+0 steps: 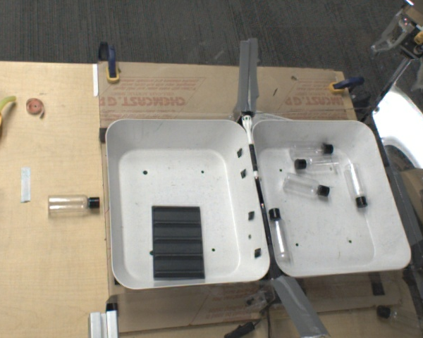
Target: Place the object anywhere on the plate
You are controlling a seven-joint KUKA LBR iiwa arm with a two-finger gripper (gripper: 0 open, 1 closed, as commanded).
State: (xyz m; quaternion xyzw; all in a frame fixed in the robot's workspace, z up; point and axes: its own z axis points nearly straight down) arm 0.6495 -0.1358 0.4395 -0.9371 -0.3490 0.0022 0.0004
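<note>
Five clear vials (354,182) with black caps lie in the right bin (381,259), all right of the black ribbed plate (176,243), which rests flat in the near part of the left bin (127,146); none touches the plate. One vial (277,236) lies closest to it, the other four farther right and beyond. A sixth vial (69,203) lies on the bench (42,259), left of the plate. Far beyond and right of the plate sits the gripper (402,37); I cannot tell how its jaws stand

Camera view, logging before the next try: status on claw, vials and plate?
Claw: cannot tell. Five clear vials loose in right bin. Dark ribbed plate in left bin, nothing on it. Another vial out on bench.
</note>
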